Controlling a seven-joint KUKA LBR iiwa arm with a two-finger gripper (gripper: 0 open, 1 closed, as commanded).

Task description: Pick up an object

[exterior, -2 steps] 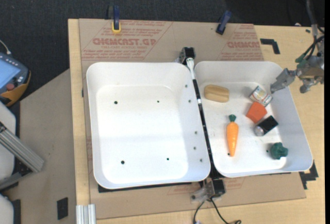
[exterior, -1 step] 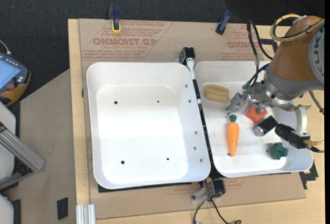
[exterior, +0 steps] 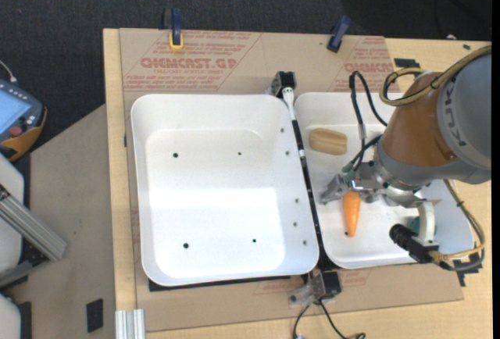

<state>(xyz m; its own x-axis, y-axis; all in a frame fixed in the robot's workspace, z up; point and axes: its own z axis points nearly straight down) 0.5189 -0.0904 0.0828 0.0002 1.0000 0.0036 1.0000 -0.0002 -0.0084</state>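
An orange carrot lies in the right bin, pointing toward the front edge. A tan, bread-like lump rests further back in the same bin. My gripper is low over the carrot's thick upper end and stands open. One grey finger is splayed to the carrot's left. The carrot's top sits right at the fingers, and nothing is clamped. The wrist and its orange band hide the right part of the bin.
The left bin lies beside the right one, and a black divider rail runs between them. Clamps hold the cardboard base at the back edge. Black cables loop over the right bin's far side.
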